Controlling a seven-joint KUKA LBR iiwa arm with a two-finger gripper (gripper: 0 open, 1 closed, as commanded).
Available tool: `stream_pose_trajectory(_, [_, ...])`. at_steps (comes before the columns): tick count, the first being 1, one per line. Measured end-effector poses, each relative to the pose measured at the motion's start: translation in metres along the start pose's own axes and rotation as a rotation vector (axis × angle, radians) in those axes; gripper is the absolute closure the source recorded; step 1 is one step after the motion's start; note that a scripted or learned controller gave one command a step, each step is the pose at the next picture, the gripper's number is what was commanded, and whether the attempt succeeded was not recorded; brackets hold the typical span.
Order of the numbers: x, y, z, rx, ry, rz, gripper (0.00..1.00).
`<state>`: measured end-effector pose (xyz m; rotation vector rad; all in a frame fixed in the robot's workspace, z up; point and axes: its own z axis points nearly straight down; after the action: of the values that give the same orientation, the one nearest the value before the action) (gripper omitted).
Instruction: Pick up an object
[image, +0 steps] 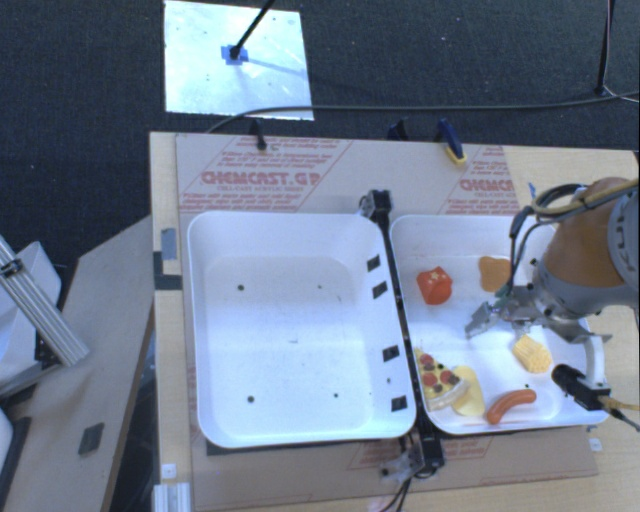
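Fingers at the end of the grey arm hang low over the right bin, pointing left; they look spread a little apart with nothing between them. Just left of them and slightly higher in the view lies a red pepper-like toy, apart from the tips. Behind the fingers, toward the far wall, sits an orange lump. Just right of the tips and nearer the front, close under the wrist, rests a yellow corn piece. Along the front wall lie a sausage and, beside the divider, a pizza slice with a pale yellow piece touching it. The left bin sits next to the right one on the worktop.
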<state>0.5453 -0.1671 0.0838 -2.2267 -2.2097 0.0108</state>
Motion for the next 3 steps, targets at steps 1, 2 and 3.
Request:
stream_pose_trajectory(1, [0.042,0.058,-0.012,-0.015,0.001,-0.017,0.00])
stream_pose_trajectory(2, [0.066,0.091,-0.002,-0.013,0.002,-0.016,0.00])
stream_pose_trajectory(3, [0.064,0.091,-0.013,-0.014,0.001,-0.016,1.00])
